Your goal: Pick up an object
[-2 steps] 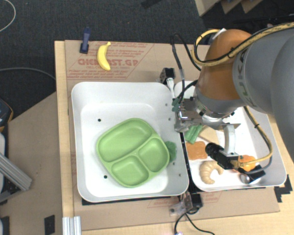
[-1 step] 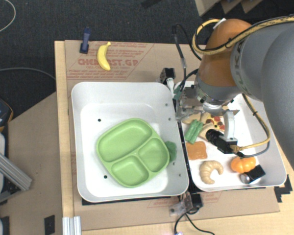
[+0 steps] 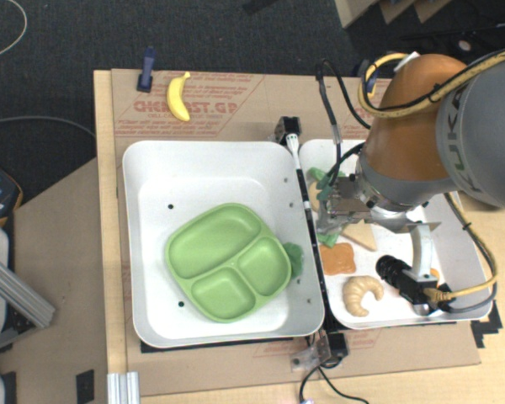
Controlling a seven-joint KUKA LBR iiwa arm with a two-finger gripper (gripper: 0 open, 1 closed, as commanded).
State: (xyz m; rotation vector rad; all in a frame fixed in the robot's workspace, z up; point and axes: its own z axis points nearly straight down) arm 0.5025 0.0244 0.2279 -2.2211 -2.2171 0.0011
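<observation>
Nothing looks picked yet: your gripper [image 3: 337, 213] hangs low in the right bin [image 3: 467, 314], its grip impossible to tell, beside an orange slab [image 3: 337, 259] and croissant [image 3: 363, 294].

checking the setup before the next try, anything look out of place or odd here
Yes: a yellow banana lies outside both bins on the cardboard behind the left bin, beside a small blue object.

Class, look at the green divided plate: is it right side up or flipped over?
Right side up. The green divided plate lies in the left bin, its three hollow compartments facing upward.
</observation>
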